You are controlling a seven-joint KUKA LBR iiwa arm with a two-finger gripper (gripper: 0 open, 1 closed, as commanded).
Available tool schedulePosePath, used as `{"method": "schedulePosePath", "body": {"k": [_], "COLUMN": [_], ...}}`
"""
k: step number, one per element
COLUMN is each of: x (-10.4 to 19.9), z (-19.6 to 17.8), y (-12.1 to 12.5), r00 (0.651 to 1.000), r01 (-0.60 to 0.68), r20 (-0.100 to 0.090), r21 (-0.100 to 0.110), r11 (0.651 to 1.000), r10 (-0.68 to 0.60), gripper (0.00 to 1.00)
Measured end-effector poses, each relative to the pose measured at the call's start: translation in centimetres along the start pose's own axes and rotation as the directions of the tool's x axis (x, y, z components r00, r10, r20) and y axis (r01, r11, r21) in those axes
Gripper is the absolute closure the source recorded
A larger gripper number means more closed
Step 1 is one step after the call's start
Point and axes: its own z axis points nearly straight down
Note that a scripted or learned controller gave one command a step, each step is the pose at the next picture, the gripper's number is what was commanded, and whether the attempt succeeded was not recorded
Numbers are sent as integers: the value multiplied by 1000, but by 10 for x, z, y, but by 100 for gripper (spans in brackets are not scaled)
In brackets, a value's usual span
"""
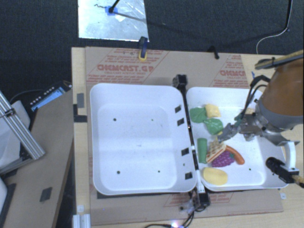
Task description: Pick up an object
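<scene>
Several toy foods lie in the right bin: a yellow piece, green leafy pieces, a green cylinder, a striped sandwich-like piece, purple grapes, an orange-red carrot and a yellow lemon. My gripper reaches in from the right and hovers low over the pile, its tip just above the sandwich piece and beside the green pieces. Nothing is visibly held.
The left bin sits beside the right one, with a black clip-lined divider between them. The arm's orange band and grey wrist cover the right bin's right side. Both bins rest on a cardboard sheet.
</scene>
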Motion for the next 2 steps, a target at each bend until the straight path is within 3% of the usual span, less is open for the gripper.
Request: {"method": "schedulePosePath", "body": {"k": [1,2], "x": [5,5], "z": [69,137], "y": [-12,52], "r00": [1000,1000], "r01": [-1,2], "r20": [-1,0], "r21": [7,1], "r11": [1000,1000], "r10": [1,-2], "gripper": [0,0]}}
